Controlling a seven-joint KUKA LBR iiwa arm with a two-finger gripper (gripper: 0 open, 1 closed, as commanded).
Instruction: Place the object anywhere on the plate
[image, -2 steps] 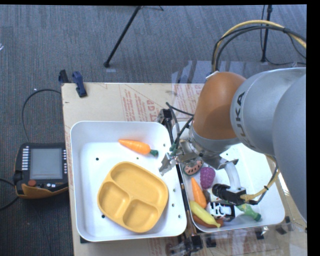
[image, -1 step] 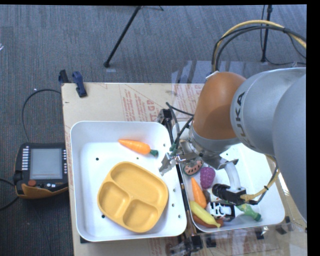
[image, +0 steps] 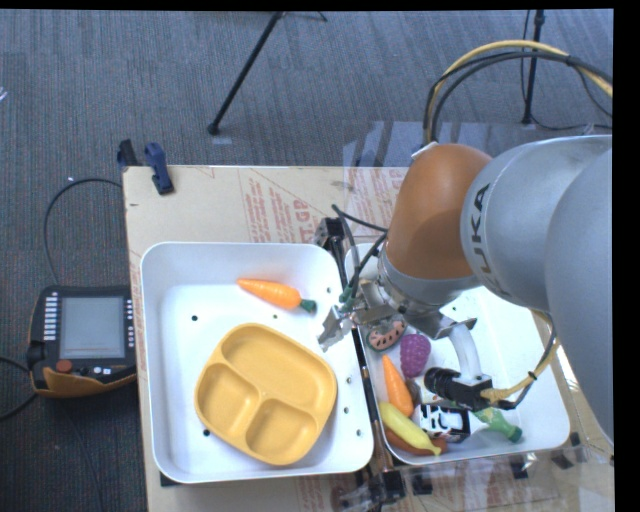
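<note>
Hovering over the divide between the bins, the pincer (image: 352, 322) has a grip I cannot tell; next, it must reach the yellow three-compartment plastic plate (image: 264, 393) lying lower left of it.

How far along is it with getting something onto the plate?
Nothing looks done yet: the yellow plate in the left bin has no object on it. A carrot lies beside it in that bin. The arm is over the divide between bins, above the toy food in the right bin. Picking something and placing it remains.
</note>
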